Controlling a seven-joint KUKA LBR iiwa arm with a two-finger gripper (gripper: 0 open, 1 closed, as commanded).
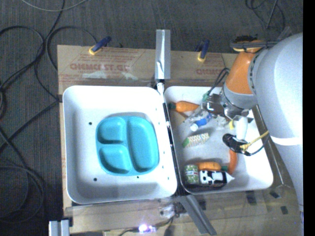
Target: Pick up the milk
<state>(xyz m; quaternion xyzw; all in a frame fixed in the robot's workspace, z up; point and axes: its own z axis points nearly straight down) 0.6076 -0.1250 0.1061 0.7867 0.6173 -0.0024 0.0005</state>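
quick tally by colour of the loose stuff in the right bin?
Right bin, what I can make out; the arm covers part of it:
Orange: 3 (carrot-like piece, one at the right, one by the carton)
Black-and-white: 1 (milk carton)
Green: 2 (can, speckled packet)
Blue-and-white: 1 (small bottle)
Total: 7

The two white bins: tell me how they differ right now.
The left bin bears one thing, a blue divided plate lying flat near its middle; the right bin holds a scatter of small items, among them an orange carrot and a black-and-white milk carton. The gripper is over the right bin's far part, not the left bin. Both are shallow, white and sit side by side.
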